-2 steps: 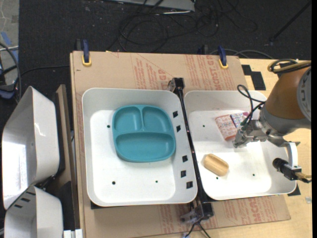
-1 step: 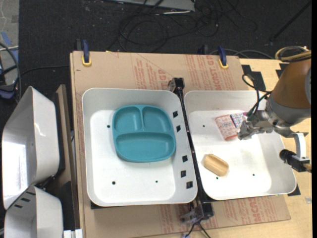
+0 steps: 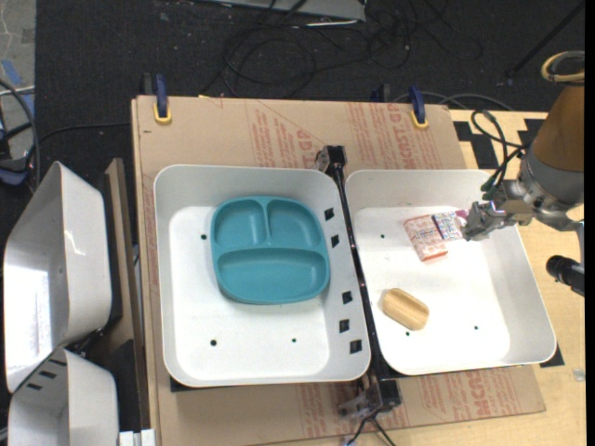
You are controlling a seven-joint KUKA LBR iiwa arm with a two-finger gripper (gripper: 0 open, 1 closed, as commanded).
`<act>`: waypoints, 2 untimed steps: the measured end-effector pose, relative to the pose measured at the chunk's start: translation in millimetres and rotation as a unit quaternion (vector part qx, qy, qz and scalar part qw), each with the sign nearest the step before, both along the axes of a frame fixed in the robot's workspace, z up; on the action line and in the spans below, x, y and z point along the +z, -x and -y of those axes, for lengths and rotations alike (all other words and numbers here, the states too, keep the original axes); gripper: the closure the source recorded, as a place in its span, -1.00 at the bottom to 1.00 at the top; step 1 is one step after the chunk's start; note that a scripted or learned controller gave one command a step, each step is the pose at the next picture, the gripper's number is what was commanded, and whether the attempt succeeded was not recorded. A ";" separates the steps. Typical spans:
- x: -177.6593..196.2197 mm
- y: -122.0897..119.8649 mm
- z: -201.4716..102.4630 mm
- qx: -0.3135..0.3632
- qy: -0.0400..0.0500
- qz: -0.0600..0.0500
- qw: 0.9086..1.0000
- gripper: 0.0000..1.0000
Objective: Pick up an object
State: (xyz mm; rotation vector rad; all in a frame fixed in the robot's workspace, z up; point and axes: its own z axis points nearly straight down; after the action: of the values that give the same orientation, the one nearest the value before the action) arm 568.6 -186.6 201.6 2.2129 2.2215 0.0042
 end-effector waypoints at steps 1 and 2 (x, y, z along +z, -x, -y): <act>14.9 -0.8 -0.1 0.000 -0.001 -0.002 1.000 1.00; 24.9 -4.0 -60.8 0.002 -0.002 -0.003 1.000 1.00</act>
State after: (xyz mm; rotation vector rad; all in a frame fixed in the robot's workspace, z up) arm 572.6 -125.8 226.5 2.2123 2.2318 0.0029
